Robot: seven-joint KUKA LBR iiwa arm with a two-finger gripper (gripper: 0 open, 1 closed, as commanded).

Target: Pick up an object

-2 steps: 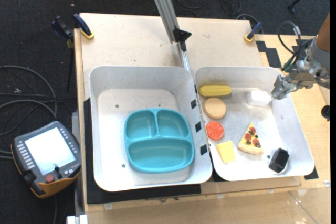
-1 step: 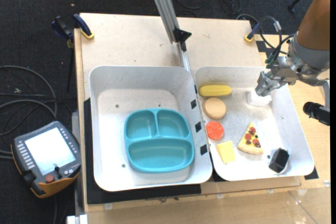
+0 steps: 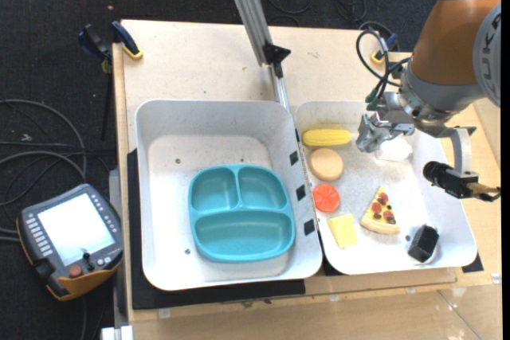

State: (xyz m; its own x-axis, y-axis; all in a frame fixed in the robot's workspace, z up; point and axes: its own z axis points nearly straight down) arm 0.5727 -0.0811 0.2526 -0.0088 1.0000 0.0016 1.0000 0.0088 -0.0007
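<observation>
We are looking at the claw (image 3: 374, 136) hanging low over the back of the right bin (image 3: 458, 251), and we cannot tell how wide it is. The arm (image 3: 454, 52) is covering part of a white thing (image 3: 396, 147) under it, and we cannot tell if they are touching. The toy corn cob (image 3: 327, 138) is lying just left of the claw, with a bun (image 3: 326, 164), tomato slice (image 3: 326, 197), cheese (image 3: 343, 230), pizza slice (image 3: 381, 212) and a black block (image 3: 422, 243) nearer us. A teal tray (image 3: 239, 212) is sitting in the left bin (image 3: 159, 171). We are seeing "UK" on the arm, cut off.
</observation>
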